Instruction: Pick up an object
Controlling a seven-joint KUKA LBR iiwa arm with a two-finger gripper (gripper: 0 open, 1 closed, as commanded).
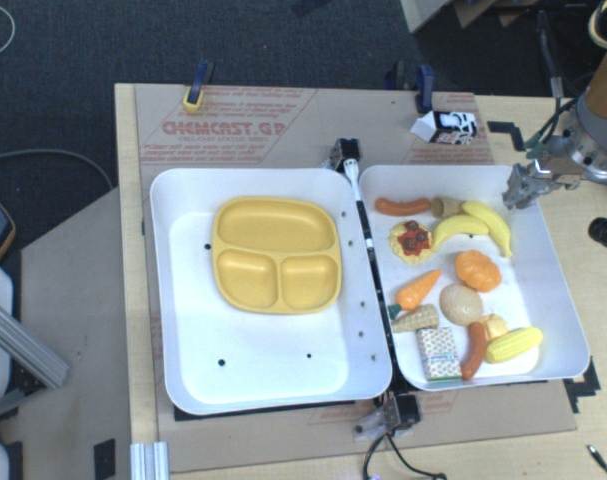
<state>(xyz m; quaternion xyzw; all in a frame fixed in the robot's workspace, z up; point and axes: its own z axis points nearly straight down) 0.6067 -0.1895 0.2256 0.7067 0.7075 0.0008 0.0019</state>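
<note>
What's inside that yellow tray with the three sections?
The yellow divided tray in the left bin has nothing in any of its three compartments. The toy food all lies in the right bin. Anything beneath the tray is hidden.

Bench (283, 118), a brown board with red lettering, bearing two shallow white bins side by side: left bin (183, 268) and right bin (558, 298). Clamps (195, 86) grip its far edge.

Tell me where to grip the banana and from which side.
Grip the banana across the middle of its curve, coming straight down. It lies flat near the right bin's far end, with the pizza and orange crowding it, so the narrow width probably suits the claw best.
</note>
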